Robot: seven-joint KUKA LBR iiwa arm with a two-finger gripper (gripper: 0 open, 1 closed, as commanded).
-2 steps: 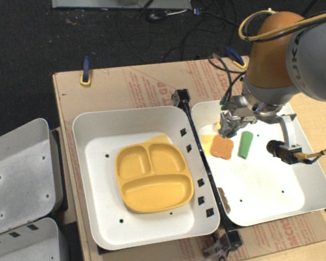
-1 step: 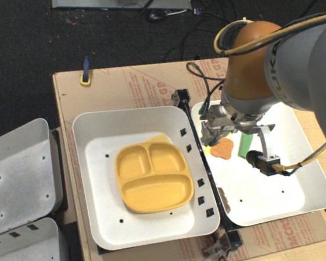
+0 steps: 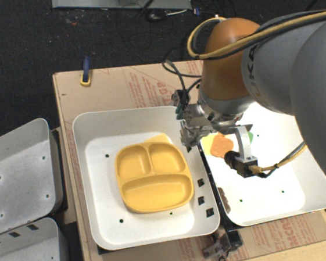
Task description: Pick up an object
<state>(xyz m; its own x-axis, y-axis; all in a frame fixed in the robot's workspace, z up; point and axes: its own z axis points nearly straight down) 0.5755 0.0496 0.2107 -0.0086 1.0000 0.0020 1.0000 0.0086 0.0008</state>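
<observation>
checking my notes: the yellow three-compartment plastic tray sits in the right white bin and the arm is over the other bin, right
Not quite. In the camera view the yellow three-compartment plastic tray lies in the left white bin, not the right one. The arm reaches over the right white bin, where a small orange object lies.

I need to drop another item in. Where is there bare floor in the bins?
Right bin: bare across its near half, below the orange piece. Left bin: just margins around the yellow divided tray. Crowded at the divider, under the gripper.
</observation>
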